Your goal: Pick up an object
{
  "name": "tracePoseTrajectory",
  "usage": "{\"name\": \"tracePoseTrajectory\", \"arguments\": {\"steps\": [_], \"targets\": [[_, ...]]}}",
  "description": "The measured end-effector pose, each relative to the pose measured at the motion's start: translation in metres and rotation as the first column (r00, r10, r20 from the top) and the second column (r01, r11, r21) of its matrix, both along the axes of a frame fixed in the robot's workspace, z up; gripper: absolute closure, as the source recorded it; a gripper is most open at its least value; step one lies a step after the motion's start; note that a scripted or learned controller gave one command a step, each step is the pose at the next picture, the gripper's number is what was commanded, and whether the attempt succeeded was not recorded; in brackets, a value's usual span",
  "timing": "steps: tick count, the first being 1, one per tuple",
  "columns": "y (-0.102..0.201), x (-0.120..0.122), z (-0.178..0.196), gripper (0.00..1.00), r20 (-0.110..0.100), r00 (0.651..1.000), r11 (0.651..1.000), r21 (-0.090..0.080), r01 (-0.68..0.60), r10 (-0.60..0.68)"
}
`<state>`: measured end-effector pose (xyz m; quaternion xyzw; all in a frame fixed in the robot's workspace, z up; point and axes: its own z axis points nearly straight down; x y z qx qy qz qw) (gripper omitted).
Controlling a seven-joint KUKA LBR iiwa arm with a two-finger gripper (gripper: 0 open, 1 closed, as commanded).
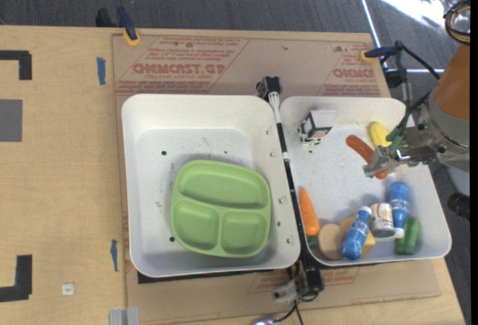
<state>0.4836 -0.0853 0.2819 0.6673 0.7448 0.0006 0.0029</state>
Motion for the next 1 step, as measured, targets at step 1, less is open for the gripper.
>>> {"name": "tracePoseTrajectory", "arguments": {"steps": [1], "targets": [[0.0441, -0.004, -0.0332, 1.0, -0.006, 0.994, 0.994, 0.004, 0.112, -0.112]]}}
